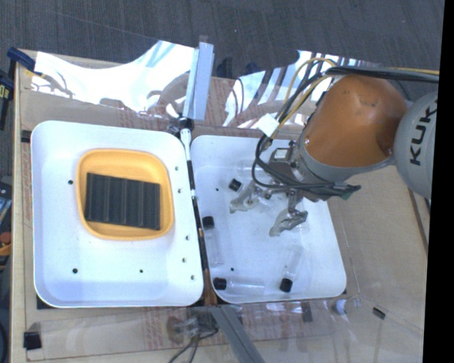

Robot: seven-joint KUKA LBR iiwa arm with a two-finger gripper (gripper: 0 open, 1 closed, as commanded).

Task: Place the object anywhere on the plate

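A light wooden bench (373, 301) stands on dark carpet (107, 8), with crinkled shiny sheeting (126, 75) along its far edge. The left bin (48, 227) holds a yellow plate (125, 195) with a dark ribbed block (124, 201) lying on it. Over the right bin (314, 267) hangs the tool (267, 211), its fingers spread apart with nothing between them; small black bits (286, 283) lie on that bin's floor.

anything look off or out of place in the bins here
Nothing looks spilled or damaged. The yellow plate sits flat in the left bin, its dark ridged centre bare. The gripper hangs open over the right bin, nothing between its fingers.
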